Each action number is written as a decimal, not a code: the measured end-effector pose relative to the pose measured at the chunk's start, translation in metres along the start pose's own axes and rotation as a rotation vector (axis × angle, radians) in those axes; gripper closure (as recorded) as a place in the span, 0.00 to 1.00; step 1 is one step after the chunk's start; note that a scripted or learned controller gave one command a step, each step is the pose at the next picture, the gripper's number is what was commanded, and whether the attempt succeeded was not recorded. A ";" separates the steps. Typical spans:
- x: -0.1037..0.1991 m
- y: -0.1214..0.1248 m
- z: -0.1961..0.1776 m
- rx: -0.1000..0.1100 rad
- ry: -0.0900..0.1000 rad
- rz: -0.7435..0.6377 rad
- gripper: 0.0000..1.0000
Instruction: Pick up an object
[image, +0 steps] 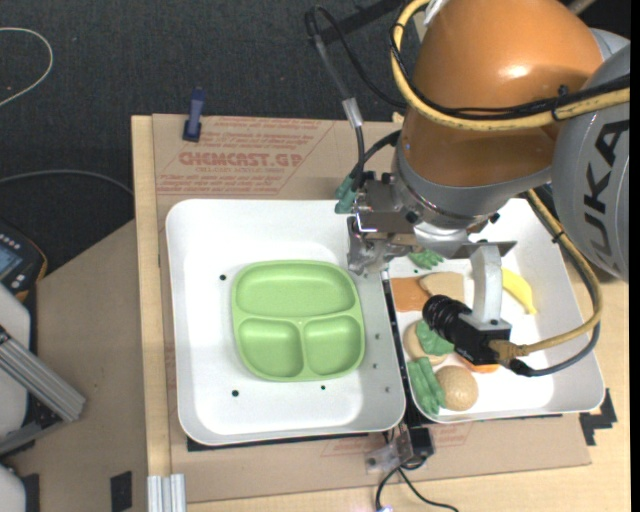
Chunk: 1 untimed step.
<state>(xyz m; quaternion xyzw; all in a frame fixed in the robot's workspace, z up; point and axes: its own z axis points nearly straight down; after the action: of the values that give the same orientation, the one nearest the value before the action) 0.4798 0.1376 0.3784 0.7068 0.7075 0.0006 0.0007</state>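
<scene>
The right bin holds several toy foods. Among them are an orange slab, a yellow banana, a tan round piece and a green pod. A green leafy piece lies near the bin's back left. The arm's big orange and grey wrist hangs over this bin and hides its back half. My gripper is low at the bin's left rim, close to the divider between the two bins. No object shows in its grasp.
In the left bin lies a pale green divided plate, just left of the gripper. Cardboard with red lettering lies behind the bins. A small blue clip sits at its back left corner.
</scene>
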 end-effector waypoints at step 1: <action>-0.029 -0.001 0.017 0.006 -0.001 0.005 1.00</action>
<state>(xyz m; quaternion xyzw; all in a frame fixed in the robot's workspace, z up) 0.4792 0.1089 0.3610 0.7085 0.7057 -0.0018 -0.0009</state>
